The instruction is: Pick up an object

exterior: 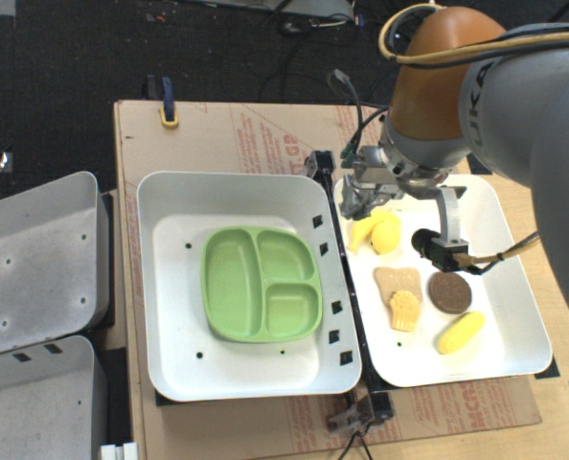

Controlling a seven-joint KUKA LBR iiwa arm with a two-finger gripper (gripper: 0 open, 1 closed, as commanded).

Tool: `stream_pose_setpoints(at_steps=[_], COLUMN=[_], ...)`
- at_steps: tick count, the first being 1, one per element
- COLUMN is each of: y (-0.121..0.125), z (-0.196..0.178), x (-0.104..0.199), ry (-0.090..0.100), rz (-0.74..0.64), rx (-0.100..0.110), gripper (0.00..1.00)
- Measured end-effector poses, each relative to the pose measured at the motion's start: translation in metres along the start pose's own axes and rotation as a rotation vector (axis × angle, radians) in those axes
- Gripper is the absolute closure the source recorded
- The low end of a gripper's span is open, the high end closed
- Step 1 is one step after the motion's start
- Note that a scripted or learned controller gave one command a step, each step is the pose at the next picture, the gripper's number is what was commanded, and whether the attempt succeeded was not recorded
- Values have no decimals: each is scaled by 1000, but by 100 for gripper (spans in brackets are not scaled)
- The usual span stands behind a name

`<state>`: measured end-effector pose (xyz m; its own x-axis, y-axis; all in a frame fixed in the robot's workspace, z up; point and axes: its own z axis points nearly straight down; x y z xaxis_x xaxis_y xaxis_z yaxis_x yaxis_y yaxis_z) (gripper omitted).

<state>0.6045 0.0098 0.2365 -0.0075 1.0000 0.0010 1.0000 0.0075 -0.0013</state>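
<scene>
The two-finger gripper point(365, 197) hangs over the right white bin's point(514, 353) far-left corner; its state cannot be told. Rounded yellow toy pieces point(380, 233) lie just beneath, a tan biscuit-shaped piece point(397, 282), brown disc point(450, 293) and yellow oblong point(460, 333) nearer. The green divided plastic tray point(261, 284) sits in the left white bin point(160, 257).

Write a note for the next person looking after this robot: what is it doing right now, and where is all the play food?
Pincer: low over the right bin's far left corner, above the yellow piece. Whether it is open or shut cannot be told.
In the right bin: tan slice, orange piece, brown disc, yellow banana shape, all lying loose.
Left bin: green tray.
Done: nothing visibly lifted.
Left: grasp one object and raise it.
</scene>
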Motion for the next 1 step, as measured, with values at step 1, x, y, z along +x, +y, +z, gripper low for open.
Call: stream_pose_setpoints(at_steps=[1], y=[-10], z=[3], x=[64], ry=[0], rz=[0], rx=[0], gripper=[100])
